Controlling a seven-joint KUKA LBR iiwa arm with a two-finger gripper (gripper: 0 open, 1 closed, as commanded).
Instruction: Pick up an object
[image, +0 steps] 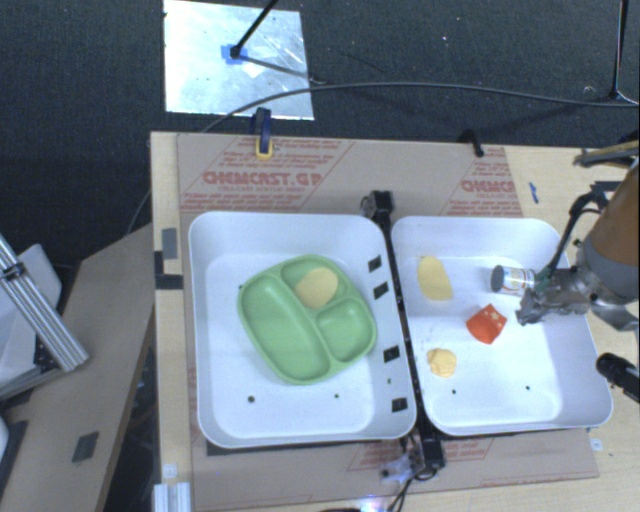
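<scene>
The gripper (530, 305) is hanging low in the right bin (575, 395), between a small can (510, 278) and a red piece (486, 324). I cannot tell how the jaws are standing. Coming down here, it risks nudging the can so it rolls off, or closing on nothing. Two yellow bits, one (434, 277) and another (442, 361), are also lying in that bin. The left bin (225, 405) is carrying a green tray (290, 340) with a yellow lump (317, 288) in its top compartment.
</scene>
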